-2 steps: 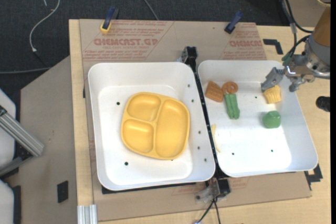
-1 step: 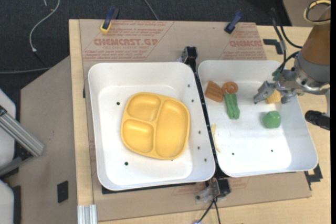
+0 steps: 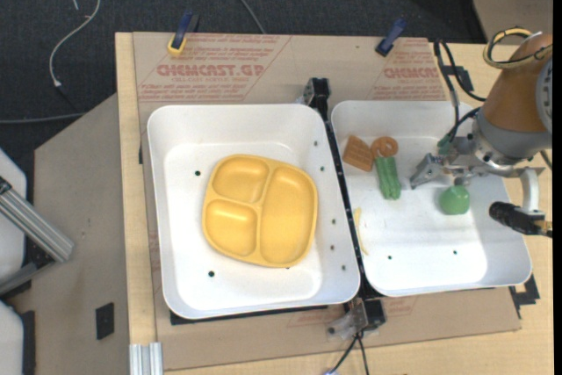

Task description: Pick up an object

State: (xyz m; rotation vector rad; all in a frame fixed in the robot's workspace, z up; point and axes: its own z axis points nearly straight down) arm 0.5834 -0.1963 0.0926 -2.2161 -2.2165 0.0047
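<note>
Camera view: we find the gripper (image 3: pixel 446 177) at the right of the frame, low over the right bin (image 3: pixel 421 268), its fingers spread apart and gripping nothing. A round green object (image 3: pixel 455 201) lies just below it, with a green cylinder (image 3: pixel 388 176), an orange ring (image 3: pixel 384 147) and a brown block (image 3: pixel 358 153) to the left. We note a yellow divided plate (image 3: pixel 261 209) in the left bin (image 3: pixel 176 154).

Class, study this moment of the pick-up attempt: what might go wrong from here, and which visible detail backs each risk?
1. The gripper sits right over the round green object; a round shape may well roll or squirt away as the fingers close.
2. The green cylinder, orange ring and brown block lie clustered just beside the gripper, so a sideways move could knock them.
3. The right bin wall is near, limiting approach.
</note>
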